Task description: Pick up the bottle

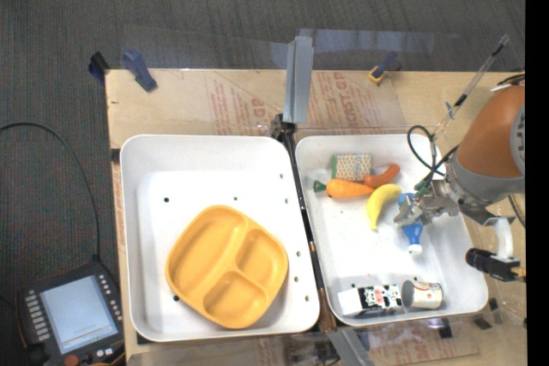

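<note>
From the camera view, the claw (418,210) hangs over the right bin (343,270), its grip impossible to tell. The blue bottle (413,234) lies just beneath it, beside a banana (381,203), near a carrot (347,189). A can (423,295) rests by the front wall.

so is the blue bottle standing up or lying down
Lying down: the blue bottle lies lengthwise on the floor of the right bin, beside the banana, just under the gripper.
</note>
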Available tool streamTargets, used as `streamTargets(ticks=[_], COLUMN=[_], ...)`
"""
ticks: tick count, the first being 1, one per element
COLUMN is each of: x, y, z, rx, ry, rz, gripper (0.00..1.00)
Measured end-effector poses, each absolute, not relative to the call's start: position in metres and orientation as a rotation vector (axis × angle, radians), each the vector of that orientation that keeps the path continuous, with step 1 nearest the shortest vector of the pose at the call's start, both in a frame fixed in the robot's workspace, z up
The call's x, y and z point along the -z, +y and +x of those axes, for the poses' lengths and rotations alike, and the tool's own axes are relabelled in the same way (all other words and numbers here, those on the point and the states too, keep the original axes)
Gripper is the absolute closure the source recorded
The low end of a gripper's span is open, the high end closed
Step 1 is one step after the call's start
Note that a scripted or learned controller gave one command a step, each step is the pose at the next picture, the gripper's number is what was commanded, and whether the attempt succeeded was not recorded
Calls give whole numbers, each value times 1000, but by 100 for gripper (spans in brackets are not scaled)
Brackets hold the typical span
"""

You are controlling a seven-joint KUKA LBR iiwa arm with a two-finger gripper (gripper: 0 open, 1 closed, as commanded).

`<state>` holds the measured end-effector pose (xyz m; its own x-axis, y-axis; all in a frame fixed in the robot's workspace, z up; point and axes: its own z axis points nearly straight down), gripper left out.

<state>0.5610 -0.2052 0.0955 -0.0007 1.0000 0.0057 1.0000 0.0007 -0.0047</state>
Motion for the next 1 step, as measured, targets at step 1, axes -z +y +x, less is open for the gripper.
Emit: streamTargets(ticks=[1], x=[-198], y=[-117], z=[591], rx=[-1], ry=[-2121], rz=[-2313], gripper=[100])
